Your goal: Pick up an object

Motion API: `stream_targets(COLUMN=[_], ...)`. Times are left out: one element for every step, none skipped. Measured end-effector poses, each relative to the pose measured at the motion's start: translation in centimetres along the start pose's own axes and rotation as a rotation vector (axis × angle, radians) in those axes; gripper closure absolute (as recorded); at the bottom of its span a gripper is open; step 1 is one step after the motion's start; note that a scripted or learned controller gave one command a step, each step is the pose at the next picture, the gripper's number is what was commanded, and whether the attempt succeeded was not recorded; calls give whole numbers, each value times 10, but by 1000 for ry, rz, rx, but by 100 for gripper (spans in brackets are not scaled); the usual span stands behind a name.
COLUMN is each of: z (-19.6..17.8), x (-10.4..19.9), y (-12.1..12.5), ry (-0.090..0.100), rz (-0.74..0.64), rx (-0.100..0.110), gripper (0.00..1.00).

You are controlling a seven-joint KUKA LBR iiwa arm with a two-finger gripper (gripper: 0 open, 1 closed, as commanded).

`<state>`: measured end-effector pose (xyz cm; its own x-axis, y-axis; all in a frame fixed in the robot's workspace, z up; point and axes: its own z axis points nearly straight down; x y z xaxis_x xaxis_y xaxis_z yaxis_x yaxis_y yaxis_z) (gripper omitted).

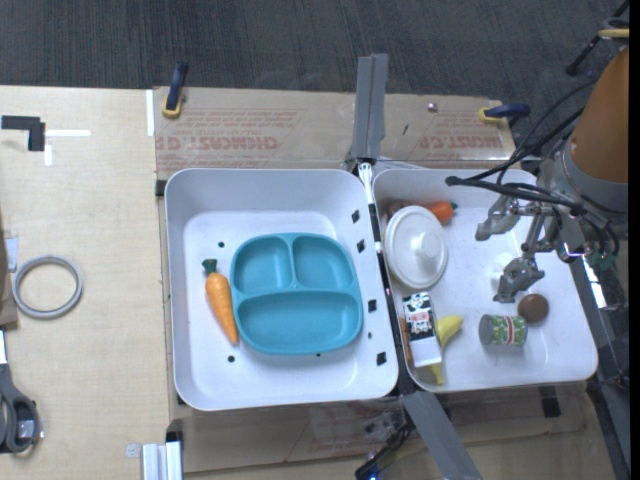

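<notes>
Arm in from right of frame, gripper [505, 258] over right bin [570, 363], fingers apart with nothing between them.
Worktop [80, 388] carries left bin [190, 368] at centre with teal divided plate [297, 293] and carrot [221, 303] at its left. Right bin: white bowl [416, 247] upper left, orange toy [437, 211] just behind it, milk carton [421, 328] and yellow piece [449, 328] lower left, green can [503, 331] and brown ball [534, 308] lower right near gripper. Tape roll [45, 286] far left.
</notes>
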<state>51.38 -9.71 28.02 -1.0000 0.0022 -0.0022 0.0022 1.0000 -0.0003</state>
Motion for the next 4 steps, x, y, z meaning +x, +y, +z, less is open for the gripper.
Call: stream_targets(z=[187,141,189,189], x=[36,35,22,36], y=[-9,-98,-66,-1], ry=[2,-1,2,2], rz=[203,315,262,181], rx=[0,1,0,-1], gripper=[0,0,0,0])
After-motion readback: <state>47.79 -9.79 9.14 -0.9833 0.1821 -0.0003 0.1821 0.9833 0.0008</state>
